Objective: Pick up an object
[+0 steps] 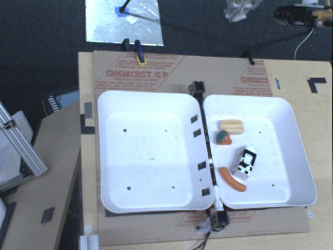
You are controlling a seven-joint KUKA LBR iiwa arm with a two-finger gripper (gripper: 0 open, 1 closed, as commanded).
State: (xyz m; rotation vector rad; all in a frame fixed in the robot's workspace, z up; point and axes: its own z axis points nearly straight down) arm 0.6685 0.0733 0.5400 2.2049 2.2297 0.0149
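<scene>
Objects are lying in the right bin: a tan bread roll near the divider, a small red-and-green strawberry just below it, a black-and-white carton tilted toward the middle, and an orange sausage touching the carton's lower end. The left bin is sitting beside it on the counter. My pincer is hanging well above and beyond the bins, gripping nothing; I cannot tell how wide it is standing.

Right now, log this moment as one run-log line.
gripper: above bench's far edge, nothing seen held | right bin: bread roll, strawberry, milk carton, sausage | pick: not begun
</scene>
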